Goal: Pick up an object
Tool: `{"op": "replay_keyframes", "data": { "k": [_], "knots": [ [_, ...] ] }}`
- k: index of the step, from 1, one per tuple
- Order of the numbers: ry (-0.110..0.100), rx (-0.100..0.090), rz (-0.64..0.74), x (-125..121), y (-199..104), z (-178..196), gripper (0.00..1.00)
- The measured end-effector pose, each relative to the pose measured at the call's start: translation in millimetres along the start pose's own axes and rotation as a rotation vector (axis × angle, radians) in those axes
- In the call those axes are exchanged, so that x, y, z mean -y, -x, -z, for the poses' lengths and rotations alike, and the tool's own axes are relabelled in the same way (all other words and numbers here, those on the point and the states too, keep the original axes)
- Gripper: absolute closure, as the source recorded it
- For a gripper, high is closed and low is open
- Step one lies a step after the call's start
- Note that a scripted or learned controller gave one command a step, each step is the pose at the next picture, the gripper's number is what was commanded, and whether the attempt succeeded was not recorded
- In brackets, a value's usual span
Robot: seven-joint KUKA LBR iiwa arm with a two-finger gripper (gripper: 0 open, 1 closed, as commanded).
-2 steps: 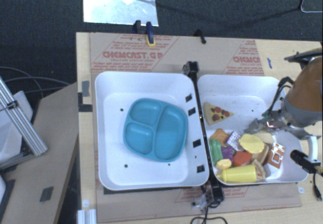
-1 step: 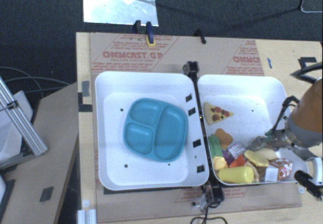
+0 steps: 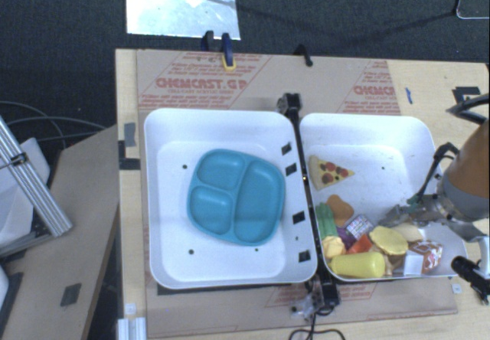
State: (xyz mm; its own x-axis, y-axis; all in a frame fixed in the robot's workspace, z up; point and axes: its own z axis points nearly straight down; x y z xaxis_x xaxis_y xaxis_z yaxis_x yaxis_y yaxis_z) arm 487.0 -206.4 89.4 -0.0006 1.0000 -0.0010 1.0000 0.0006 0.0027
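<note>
Grey metal fingers of the pincer (image 3: 406,214) reach in low over the right bin (image 3: 367,125), splayed apart with nothing between them, just beside the heap of toy food in its near corner. Closest we see a pale yellow bun (image 3: 389,240), then a yellow bottle (image 3: 358,263) lying on its side against the front wall, an orange biscuit (image 3: 340,207) and a green piece (image 3: 326,219). Farther off, apart from the heap, a pizza slice (image 3: 330,171) lies flat. We judge these light, stiff plastic, likely slippery; the bun offers rounded sides to pinch across. Beyond, the left bin (image 3: 164,178) holds a blue divided plate (image 3: 235,196).
</note>
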Motion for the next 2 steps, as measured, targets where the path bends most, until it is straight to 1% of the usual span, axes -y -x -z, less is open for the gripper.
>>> {"op": "replay_keyframes", "data": {
  "k": [1,2],
  "knots": [
    [0.002,-0.001,0.005,-1,-20,31,0.00],
    [-0.004,-0.001,-0.001,1,1,-7,0.00]
  ]
}}
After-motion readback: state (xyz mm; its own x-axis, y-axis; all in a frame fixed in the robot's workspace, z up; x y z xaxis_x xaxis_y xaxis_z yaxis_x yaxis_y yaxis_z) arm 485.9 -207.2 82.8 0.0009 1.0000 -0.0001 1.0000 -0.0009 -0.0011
